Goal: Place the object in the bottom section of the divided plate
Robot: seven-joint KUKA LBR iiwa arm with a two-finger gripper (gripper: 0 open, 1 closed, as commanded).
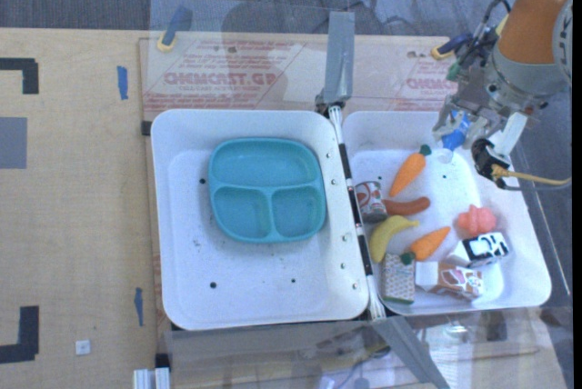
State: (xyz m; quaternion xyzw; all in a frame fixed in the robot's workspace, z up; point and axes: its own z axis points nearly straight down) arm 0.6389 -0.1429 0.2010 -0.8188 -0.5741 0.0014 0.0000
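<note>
- Left bin (182, 287): shallow, white, with small dark specks on its floor; it holds the divided plate.
- Divided plate (267, 189): teal, rounded, lying flat in the upper middle of the left bin. One wide section lies along its far side and two smaller sections along its near side. All three sections show bare teal.
- Right bin (532, 274): white, touching the left bin along a shared rim; it holds every loose item listed below.
- Carrot (408, 173): orange with a green top, lying aslant in the upper part of the right bin.
- Sausage-like piece (407, 206): reddish brown, just below the carrot.
- Small can (369, 199): printed label, against the bin's left wall.
- Banana (389, 235): yellow, curved, below the can.
- Second carrot (429, 243): orange, just right of the banana.
- Pink lumpy item (476, 220): near the right wall.
- Black-and-white item (486, 246): just below the pink one.
- Speckled packet (398, 278): at the near edge.
- Printed box (460, 281): right of the packet.
- Gripper (475, 134): over the upper right corner of the right bin, above the carrot's level; nothing is seen between its fingers, and their spread cannot be told.
- Arm (532, 24): grey with an orange band, entering from the right.
</note>
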